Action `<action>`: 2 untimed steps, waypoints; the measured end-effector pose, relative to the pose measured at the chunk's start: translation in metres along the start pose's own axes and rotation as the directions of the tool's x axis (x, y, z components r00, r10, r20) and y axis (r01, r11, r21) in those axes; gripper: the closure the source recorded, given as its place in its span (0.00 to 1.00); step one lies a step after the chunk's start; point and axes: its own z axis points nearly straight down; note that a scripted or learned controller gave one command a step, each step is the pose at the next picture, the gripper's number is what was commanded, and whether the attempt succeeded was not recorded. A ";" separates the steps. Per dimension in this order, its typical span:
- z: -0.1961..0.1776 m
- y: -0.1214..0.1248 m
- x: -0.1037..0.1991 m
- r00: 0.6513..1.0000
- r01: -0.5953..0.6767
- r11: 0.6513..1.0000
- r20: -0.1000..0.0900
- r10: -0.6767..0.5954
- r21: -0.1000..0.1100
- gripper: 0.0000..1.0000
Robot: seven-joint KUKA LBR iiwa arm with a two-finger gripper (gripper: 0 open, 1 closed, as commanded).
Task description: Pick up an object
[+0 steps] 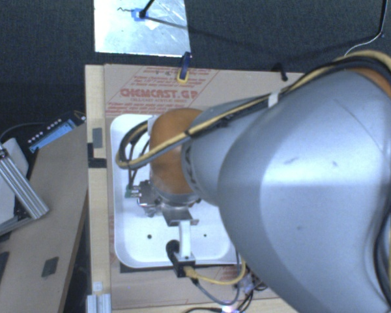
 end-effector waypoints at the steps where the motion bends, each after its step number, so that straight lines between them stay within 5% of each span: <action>1: 0.001 -0.018 -0.022 1.000 -0.001 1.000 0.001 0.001 -0.001 1.00; 2: -0.125 -0.016 0.003 1.000 0.006 1.000 -0.007 -0.006 -0.015 1.00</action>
